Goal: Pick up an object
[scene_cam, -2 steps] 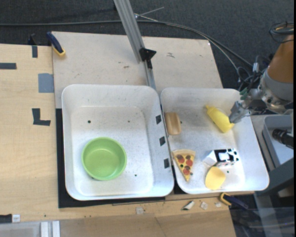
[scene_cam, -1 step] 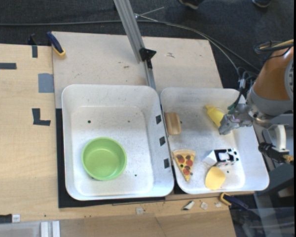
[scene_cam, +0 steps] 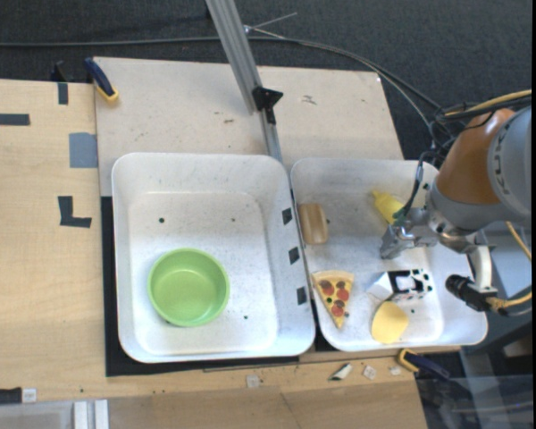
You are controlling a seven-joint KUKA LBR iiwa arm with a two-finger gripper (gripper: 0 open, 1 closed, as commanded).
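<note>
Overhead, arm (scene_cam: 482,172) reaches into right bin (scene_cam: 339,179); claw (scene_cam: 395,239) near yellow object (scene_cam: 387,206), grip unclear.

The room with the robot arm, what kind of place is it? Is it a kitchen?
Probably a robot test lab, not a kitchen. A grey arm reaches over two white bins on a workbench, the pizza slice looks like a toy, and cables trail across the dark floor.
</note>
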